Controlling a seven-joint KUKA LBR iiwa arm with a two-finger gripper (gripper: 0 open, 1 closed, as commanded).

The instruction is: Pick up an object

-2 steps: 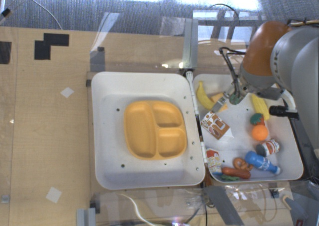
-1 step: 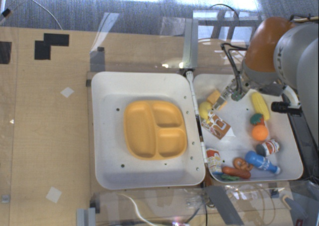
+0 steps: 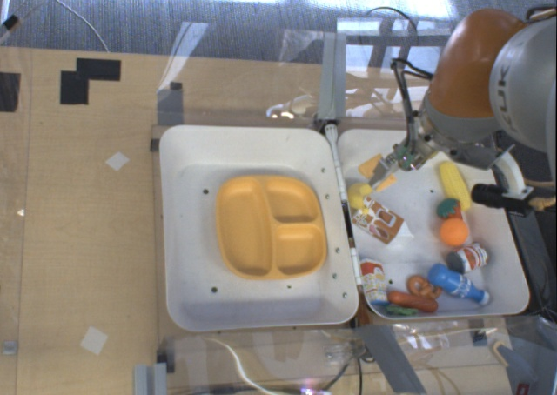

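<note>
My gripper (image 3: 398,161) hangs over the back left part of the right bin (image 3: 509,302), below the grey arm with its orange band. Its tip is right beside a flat orange wedge (image 3: 374,167), touching it or just above it; which one I cannot make out. In front of the wedge lie a yellow lemon-like piece (image 3: 357,196) and a red and white carton (image 3: 379,222). To the right of the gripper are a yellow corn cob (image 3: 452,183), a small green piece (image 3: 447,208) and an orange ball (image 3: 452,233).
The left bin (image 3: 187,297) holds a yellow divided tray (image 3: 270,226). At the front of the right bin lie a blue bottle (image 3: 459,285), a pretzel (image 3: 420,285), a red sausage (image 3: 411,303), a small can (image 3: 372,276) and a red, white and grey piece (image 3: 470,257). A metal divider (image 3: 331,80) runs between the bins.
</note>
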